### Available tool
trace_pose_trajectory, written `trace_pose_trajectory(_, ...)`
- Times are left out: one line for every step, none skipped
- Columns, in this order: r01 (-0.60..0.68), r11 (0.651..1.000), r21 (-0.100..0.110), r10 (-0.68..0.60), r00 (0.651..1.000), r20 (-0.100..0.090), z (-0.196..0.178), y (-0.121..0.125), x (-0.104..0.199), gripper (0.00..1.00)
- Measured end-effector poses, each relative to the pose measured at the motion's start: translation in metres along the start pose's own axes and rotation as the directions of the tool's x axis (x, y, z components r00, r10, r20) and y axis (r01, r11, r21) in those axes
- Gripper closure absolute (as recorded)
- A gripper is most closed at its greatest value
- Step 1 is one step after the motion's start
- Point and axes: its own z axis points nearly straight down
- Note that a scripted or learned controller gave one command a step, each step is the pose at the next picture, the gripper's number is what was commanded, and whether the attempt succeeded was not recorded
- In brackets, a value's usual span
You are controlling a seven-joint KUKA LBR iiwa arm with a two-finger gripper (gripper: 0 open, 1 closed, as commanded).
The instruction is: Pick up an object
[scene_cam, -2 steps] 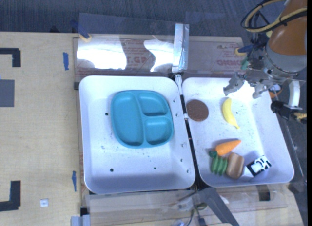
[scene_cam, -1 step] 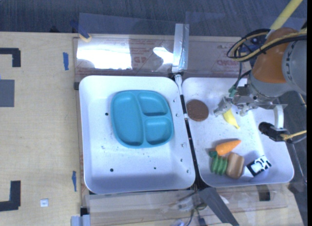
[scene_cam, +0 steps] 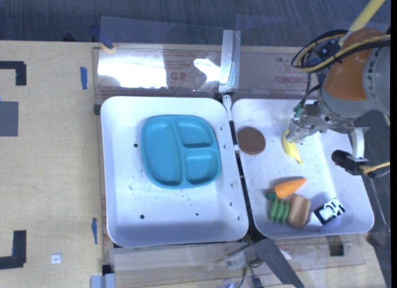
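Gripper (scene_cam: pixel 296 133) is lowered into the right bin (scene_cam: pixel 360 218), at its far side; its fingers cannot be made out. A yellow banana-like piece (scene_cam: pixel 291 149) lies directly beneath the tip, contact unclear. A brown disc (scene_cam: pixel 251 140) sits to the left. Near side: orange carrot (scene_cam: pixel 289 187), green item (scene_cam: pixel 278 209), tan block (scene_cam: pixel 300 210), black-and-white cube (scene_cam: pixel 329 211). Left bin (scene_cam: pixel 118 175) holds a blue divided tray (scene_cam: pixel 180 150).

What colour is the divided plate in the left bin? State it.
Light blue: the divided plate shows best in the camera view.
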Motion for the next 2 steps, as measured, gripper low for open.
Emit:
trace_pose_trajectory(0.448,0.894,0.006,-0.448,0.894,-0.004,0.015,-0.042,-0.001,1.0)
trace_pose_trajectory(0.433,0.901,-0.003,-0.433,0.901,0.0,-0.039,0.048,0.048,1.0)
